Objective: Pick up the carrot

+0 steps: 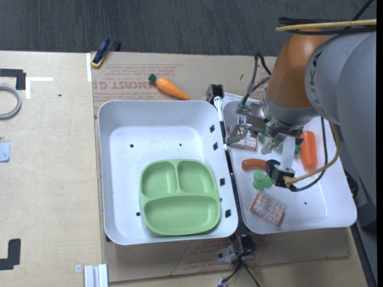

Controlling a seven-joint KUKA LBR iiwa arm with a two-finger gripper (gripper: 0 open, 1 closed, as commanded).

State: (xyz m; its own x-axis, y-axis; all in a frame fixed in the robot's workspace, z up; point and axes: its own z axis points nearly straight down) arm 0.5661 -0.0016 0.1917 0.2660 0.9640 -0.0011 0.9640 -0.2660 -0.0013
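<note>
The gripper (pixel 270 143) hangs low over the right-hand shallow white bin (pixel 335 211), near its upper left corner; the wrist hardware and cables hide it, so I cannot tell whether it is spread or closed, and nothing is seen held in it. Just beside it on the right lies a plain orange carrot-shaped piece (pixel 308 151), its long axis running almost up and down the picture. Below the gripper lie a small red sausage-like piece (pixel 252 164), a green leafy toy (pixel 261 180) and a speckled tan packet (pixel 267 210).

An orange carrot with a green top (pixel 169 86) lies outside both bins, on the brown cardboard sheet (pixel 128 76) beyond the left-hand white bin (pixel 114 154). Its long axis is slanted, green top to the upper left, tip to the lower right. That bin holds a pale green divided plate (pixel 179 197). The counter (pixel 48 178) is light tan, with dark carpet (pixel 179 11) behind it.
</note>
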